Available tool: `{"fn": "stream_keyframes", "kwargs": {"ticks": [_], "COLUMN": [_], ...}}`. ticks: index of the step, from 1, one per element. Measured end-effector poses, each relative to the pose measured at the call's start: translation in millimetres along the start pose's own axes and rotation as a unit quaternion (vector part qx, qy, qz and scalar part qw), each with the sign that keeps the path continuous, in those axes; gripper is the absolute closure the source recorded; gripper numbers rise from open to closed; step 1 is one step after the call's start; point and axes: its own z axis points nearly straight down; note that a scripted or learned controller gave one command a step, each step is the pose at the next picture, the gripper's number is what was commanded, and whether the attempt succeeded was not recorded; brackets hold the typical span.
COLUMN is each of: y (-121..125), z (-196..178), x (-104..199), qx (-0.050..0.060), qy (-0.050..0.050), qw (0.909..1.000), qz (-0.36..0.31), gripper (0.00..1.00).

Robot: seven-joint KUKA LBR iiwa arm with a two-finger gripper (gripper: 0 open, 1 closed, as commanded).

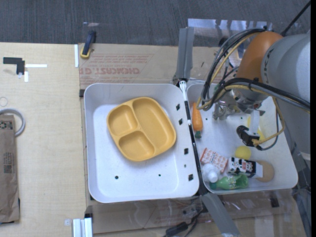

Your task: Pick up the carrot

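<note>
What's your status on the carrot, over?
Gripper low in right bin, carrot not held. Carrot against the bin's left wall. Nothing on it.

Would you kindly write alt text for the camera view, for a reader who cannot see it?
An orange carrot lies against the left wall of the right bin, with the robot's gripper hanging just to its right. Small packets crowd that bin's near end, and a yellow divided plate sits in the left bin.

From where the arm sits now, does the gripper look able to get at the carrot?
Probably yes. The carrot lies in the right bin against its left wall, with nothing on top. The gripper hovers just to its right. The wall beside it may crowd a grasp.
</note>
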Motion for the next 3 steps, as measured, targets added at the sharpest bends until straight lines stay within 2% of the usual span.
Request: {"fn": "stream_keyframes", "kwargs": {"ticks": [1, 2, 3], "y": [-44.9, -46.5, 15.0], "z": [0.9, 1.4, -99.6], "x": [-8.2, -8.9, 55.2], "qx": [0.001, 0.001, 0.001], "qy": [0.001, 0.000, 0.000], "qw": [1.0000, 0.9746, 0.9491], "qz": [0.002, 0.224, 0.315], "gripper": [1.00, 1.00, 1.00]}}
